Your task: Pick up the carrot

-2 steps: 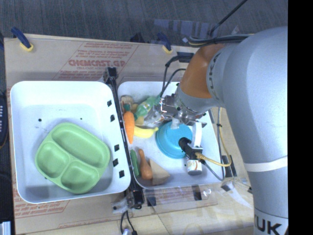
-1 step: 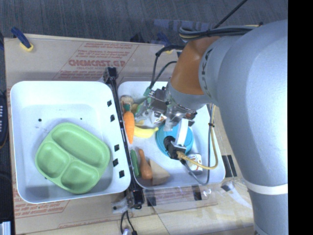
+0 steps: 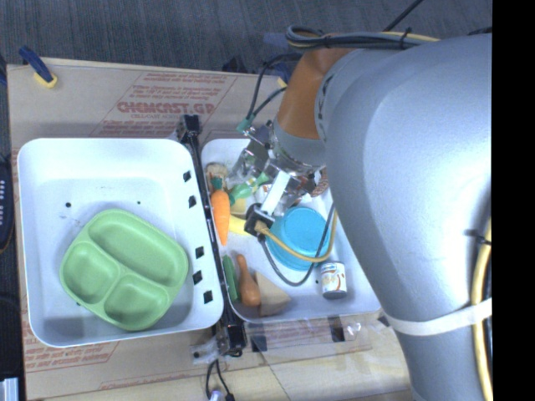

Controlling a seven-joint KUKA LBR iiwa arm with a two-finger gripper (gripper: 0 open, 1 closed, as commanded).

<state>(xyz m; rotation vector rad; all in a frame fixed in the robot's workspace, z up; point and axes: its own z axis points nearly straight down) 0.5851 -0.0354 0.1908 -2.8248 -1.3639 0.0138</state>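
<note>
Gripper [image 3: 249, 174] is low in the right bin [image 3: 292, 311], near its far end. Whether it is spread or closed cannot be told, since clutter and the wrist hide it. The carrot [image 3: 220, 214] lies just beside it, down-left in the view, against the bin's left wall, with its long axis running along that wall. A blue bowl [image 3: 303, 236] sits on the opposite side.

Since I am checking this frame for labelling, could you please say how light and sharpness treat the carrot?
Camera view: soft, even light, no glare on the carrot, which reads clearly orange though slightly soft; same camera view, the near grey arm looks large and blurred, covering part of the right bin.
</note>
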